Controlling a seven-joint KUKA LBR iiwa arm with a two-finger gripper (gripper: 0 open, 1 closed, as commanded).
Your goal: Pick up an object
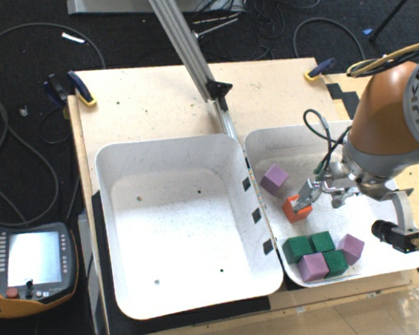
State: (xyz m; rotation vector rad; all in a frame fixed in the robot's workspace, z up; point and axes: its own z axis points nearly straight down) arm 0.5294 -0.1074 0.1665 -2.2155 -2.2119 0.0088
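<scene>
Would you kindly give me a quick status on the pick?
Gripper down at orange block in right bin, grasp unconfirmed. Purple block close behind. Green blocks nearer front, apart.

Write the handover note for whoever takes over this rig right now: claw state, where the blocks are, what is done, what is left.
Claw: low in the right bin, at the orange block; whether it grips the block cannot be told from this view.
Blocks: all in the right bin. Purple block sits up-left of the orange one. A cluster lies near the front wall: green blocks, a purple block and another purple one.
Left bin: white, beside the right one.
Done: the arm has reached the orange block.
Left: confirm a grasp and lift the block.
</scene>
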